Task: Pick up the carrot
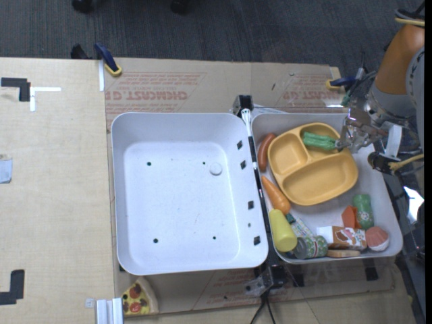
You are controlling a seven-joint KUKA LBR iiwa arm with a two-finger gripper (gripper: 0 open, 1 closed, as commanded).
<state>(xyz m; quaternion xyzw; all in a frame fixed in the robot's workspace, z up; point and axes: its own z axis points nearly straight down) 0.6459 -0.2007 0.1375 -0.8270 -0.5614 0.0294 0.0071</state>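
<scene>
The carrot (275, 193) is an orange tapered piece lying along the left wall of the right bin (393, 211), just off the lower left rim of a yellow divided plate (317, 174). My gripper (352, 138) hangs over the plate's upper right edge, well to the right of the carrot and apart from it. It is next to a green vegetable (320, 140) that lies in the plate's top compartment. Nothing of the carrot is between its fingers.
A red-orange sausage-like piece (264, 151) lies above the carrot by the same wall. A yellow bottle (281, 230), a green can (362, 210) and several food packets (347, 238) crowd the bin's front. The left bin (135, 133) holds a small white disc (215, 169).
</scene>
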